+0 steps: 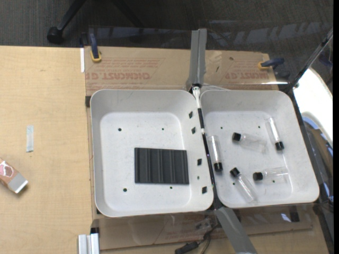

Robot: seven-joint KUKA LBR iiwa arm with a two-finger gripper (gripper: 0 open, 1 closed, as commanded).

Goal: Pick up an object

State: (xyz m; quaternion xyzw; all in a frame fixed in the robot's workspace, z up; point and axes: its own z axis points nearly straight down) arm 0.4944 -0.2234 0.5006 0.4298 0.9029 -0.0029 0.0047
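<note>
Clear vials (pixel 275 133) with black caps lie scattered in the right bin (pixel 298 121) — five of them. Left bin (pixel 98 120) holds a black ribbed block (pixel 161 166) — the jaws' state cannot be told.

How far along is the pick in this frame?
Nothing looks done yet. Five clear vials with black caps lie loose in the right bin, among them one by the divider and one near the far right wall. A dark ribbed block lies flat in the left bin. Nothing is in hand. The whole pick is left.
</note>
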